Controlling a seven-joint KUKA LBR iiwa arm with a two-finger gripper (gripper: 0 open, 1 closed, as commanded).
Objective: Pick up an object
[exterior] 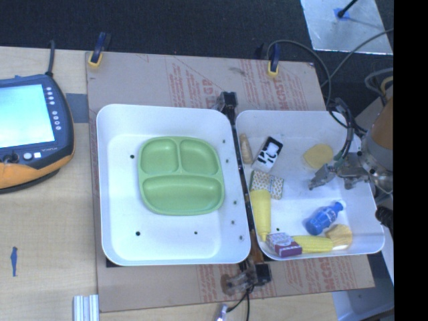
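Observation:
My gripper [321,178] hangs over the right part of the right bin [294,119], its grey fingers spread open with nothing between them. Just below it lies a small blue bottle [324,217]. A pale yellow round piece [317,155] sits up and to the left of the fingers. Along the bin's front edge lie a yellow corn cob [313,244], a tan bun-like item [340,236] and a purple-pink box [286,247]. A black-and-white box [269,154], a patterned packet [267,184] and a tall yellow block [261,211] rest on the left side.
The left bin [114,179] holds a green divided plate [180,174]. A teach pendant [30,129] lies at the far left of the bench. Cables [334,92] run along the right bin's far right corner. A small tan bottle [246,148] lies against the right bin's left wall.

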